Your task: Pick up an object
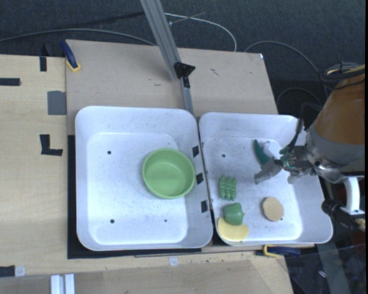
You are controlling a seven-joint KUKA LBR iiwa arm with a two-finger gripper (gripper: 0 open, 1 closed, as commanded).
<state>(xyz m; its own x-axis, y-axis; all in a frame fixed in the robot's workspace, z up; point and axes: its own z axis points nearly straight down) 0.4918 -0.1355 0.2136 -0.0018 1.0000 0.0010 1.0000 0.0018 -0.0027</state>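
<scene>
My gripper (257, 162) hangs over the middle of the right bin (245, 126), reaching in from the right. Its two fingers are spread open with nothing between them; one finger (260, 152) points up-left, the other toward the bin floor. Below it lie a tan round disc (272, 209), a green ridged piece (227, 187), a green rounded piece (233, 213) and a yellow piece (232, 230) at the bin's front edge. None of them touches the gripper. A green bowl (168, 173) stands upright in the left bin (104, 133).
A grey pole (162, 29) slants down from the top to the wall between the bins. Cables lie behind the bench. The arm's orange band (343, 112) sits at the right edge, above the right bin's wall.
</scene>
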